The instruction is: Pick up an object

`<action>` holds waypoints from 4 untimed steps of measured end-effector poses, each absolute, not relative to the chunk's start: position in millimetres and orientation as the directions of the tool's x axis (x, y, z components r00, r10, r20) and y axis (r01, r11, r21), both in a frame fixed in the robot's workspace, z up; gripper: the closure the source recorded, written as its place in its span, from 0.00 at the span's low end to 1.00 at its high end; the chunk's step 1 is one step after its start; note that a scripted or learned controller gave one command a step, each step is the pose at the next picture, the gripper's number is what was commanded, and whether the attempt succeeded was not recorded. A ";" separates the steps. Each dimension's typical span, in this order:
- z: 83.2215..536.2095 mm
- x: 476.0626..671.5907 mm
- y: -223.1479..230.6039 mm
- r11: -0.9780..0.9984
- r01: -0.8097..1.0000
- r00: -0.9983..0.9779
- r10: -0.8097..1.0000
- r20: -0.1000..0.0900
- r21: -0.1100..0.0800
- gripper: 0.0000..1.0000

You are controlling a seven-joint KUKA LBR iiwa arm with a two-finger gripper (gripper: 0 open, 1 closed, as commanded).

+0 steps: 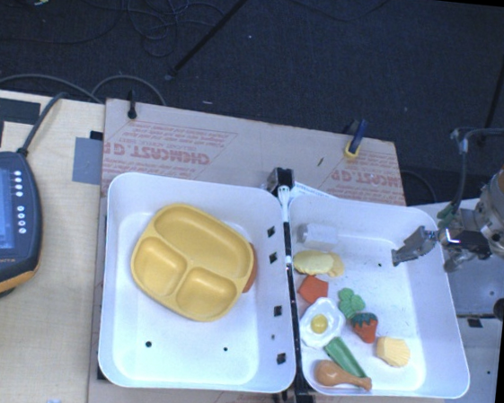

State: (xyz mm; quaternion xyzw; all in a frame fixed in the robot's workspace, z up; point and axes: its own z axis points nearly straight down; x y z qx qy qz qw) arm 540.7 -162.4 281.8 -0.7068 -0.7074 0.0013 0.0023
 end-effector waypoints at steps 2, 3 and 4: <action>99.2 478.8 -136.9 -0.001 1.000 0.001 1.000 0.000 0.003 0.00; 104.8 476.1 -138.5 -0.008 1.000 0.008 1.000 0.004 -0.007 1.00; 190.2 477.2 -20.6 0.012 1.000 -0.012 1.000 0.006 0.001 1.00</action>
